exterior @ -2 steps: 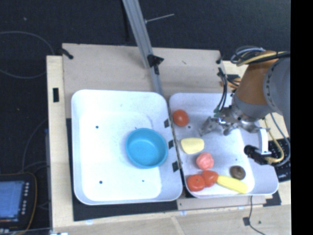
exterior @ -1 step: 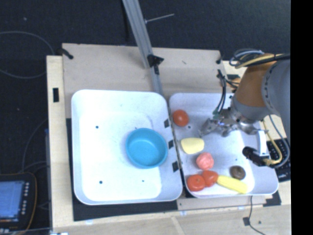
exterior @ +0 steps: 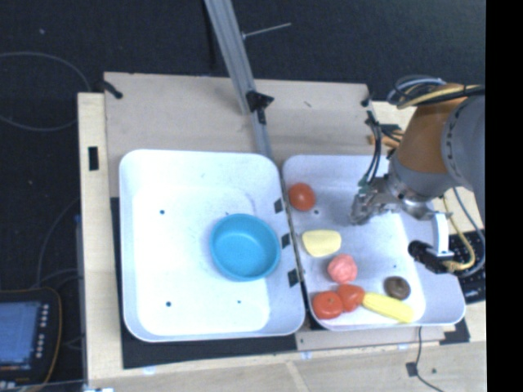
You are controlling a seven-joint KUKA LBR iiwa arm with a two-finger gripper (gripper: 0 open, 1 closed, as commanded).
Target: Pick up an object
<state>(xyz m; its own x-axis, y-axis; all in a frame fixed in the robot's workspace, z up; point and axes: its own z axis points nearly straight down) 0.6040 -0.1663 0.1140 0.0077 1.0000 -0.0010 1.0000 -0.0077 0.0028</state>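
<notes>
The right bin [exterior: 343,170] holds a small red ball [exterior: 301,196], a pale yellow block [exterior: 321,242], a pink lumpy piece [exterior: 342,267], a red tomato-like piece [exterior: 328,304] with another red piece beside it, a yellow banana [exterior: 389,307] and a dark brown round piece [exterior: 397,287]. My gripper [exterior: 362,209] hangs over the upper middle of this bin, right of the red ball and above the yellow block. Nothing shows between its fingers. The left bin [exterior: 163,186] holds a blue bowl [exterior: 244,247].
A grey metal pole [exterior: 234,55] slants down from the top to the gap between the bins. The arm's body and cables [exterior: 433,145] cover the right bin's upper right corner. A small screen [exterior: 24,333] sits at the lower left, off the bench.
</notes>
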